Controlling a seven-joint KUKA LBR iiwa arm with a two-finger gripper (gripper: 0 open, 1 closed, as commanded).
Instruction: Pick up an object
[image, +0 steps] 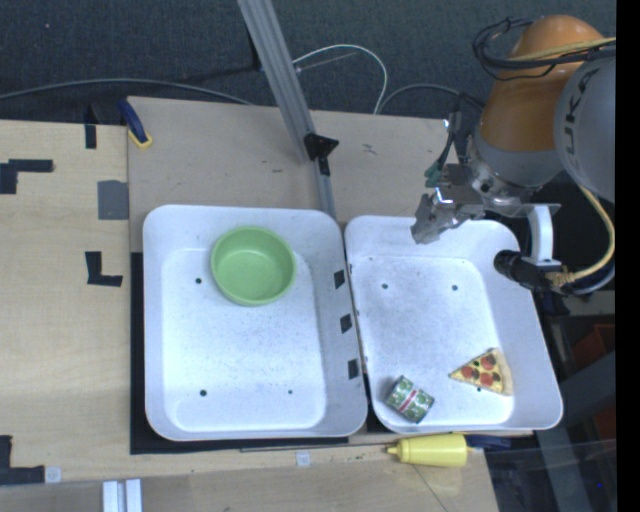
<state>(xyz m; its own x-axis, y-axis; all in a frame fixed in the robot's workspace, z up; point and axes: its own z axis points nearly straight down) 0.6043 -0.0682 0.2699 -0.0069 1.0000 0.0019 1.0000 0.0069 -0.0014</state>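
Pizza slice (483, 372) lies flat near the right bin's (520, 300) front corner, can (409, 397) just beside it; probably thin and hard to pinch, best grasped across its edges. Tool (430, 225) hovers over the far rim; its spread I cannot tell.

1. The bench (60, 330) is pale wood-coloured, with a tan board (220, 165) laid across its middle and far part.
2. Two shallow white bins sit side by side on it, their inner rims touching: the left bin (165, 400) and the right bin (530, 340).
3. A yellow bottle (432, 450) lies on its side on the bench, just beside the right bin's near rim.
4. Black tape marks (100, 270) dot the bench's left part, and a grey patch (113, 198) lies near the board's left edge.
5. A blue and yellow item (135, 124) rests at the board's far left corner.
6. A grey metal pole (285, 80) rises at a slant from the board behind the bins.
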